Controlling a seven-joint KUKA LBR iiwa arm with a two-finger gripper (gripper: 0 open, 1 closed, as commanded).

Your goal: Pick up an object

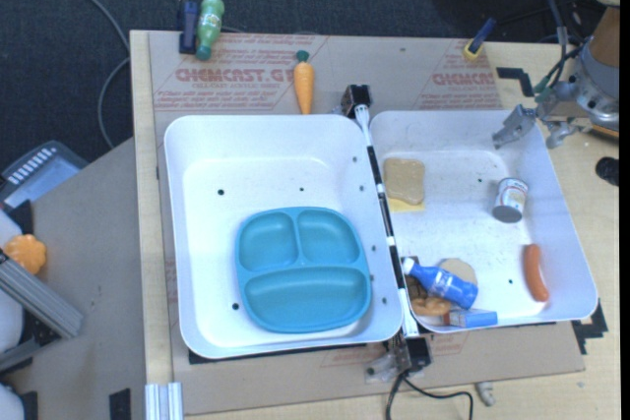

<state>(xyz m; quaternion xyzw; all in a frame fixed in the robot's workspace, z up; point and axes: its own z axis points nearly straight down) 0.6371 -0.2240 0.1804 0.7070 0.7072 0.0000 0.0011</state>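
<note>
Reaching in from the right, the arm (600,84) hangs over the far right corner of the right bin (566,241). Its gripper (532,125) sits just above that bin's rim, and two grey fingers (512,127) spread apart with nothing between them.

Inside the right bin, a small can (509,201) lies nearest the gripper, a little way toward the bin's middle. A sausage (535,271) rests by the bin's right wall, nearer the front. A slice of bread (405,182) lies against the bin's left wall, toward the back, with a yellow slice peeking from under it. At the bin's front left corner a blue bottle (445,283) lies on top of a brown cookie-like piece (457,269), with a blue marker (472,318) just in front.

Left of this bin, touching it along a black clip seam, the left bin (197,211) holds a blue divided plate (302,268). Behind the left bin, on the bench board, a carrot (304,85) stands near the seam, and a green bottle (209,26) lies farther left at the board's back edge.
</note>
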